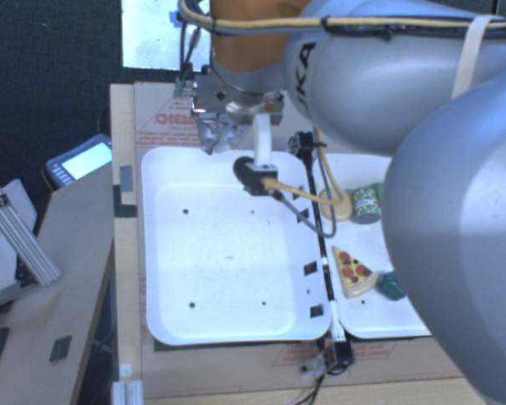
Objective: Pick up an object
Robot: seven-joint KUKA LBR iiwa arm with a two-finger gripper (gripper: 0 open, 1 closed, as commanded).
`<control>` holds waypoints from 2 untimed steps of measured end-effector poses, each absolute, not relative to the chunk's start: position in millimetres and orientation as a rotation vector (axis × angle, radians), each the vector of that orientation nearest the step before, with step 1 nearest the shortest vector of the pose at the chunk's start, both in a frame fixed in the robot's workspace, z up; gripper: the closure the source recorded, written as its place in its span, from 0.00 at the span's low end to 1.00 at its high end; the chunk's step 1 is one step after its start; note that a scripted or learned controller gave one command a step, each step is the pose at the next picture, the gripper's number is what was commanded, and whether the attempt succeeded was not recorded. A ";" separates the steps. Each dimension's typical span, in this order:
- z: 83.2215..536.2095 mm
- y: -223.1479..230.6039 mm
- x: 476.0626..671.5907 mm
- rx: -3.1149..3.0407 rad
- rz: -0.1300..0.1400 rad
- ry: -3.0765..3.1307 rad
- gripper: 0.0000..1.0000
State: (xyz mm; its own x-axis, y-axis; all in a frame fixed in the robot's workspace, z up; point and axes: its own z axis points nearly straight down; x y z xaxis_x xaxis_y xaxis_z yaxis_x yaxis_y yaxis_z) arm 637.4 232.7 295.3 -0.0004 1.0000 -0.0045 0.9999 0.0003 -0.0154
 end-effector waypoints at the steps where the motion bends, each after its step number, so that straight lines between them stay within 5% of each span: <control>1: 451.4 230.0 662.0 -2.224 -0.028 -2.232 1.00; 2: 300.6 234.1 666.9 -2.216 0.018 -2.218 1.00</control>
